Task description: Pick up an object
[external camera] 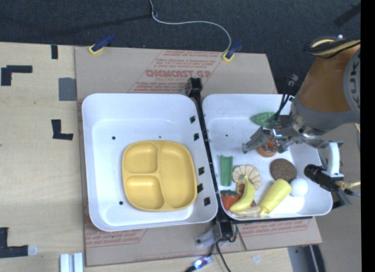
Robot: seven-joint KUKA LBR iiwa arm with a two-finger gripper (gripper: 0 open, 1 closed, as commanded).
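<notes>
Small orange-and-red object [269,147] under the jaws [266,140] mid right bin [234,109], grip state impossible to tell, yellow divided plate [159,175] in left bin [99,124], cardboard-covered desk [176,71], dark carpet beyond.

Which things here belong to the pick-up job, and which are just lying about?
Job:
tool, low in the right bin
small orange thing under it
banana
yellow bottle
brown disc
white ball
green stick

Lying about:
yellow plate
left bin
cardboard
cable
</notes>
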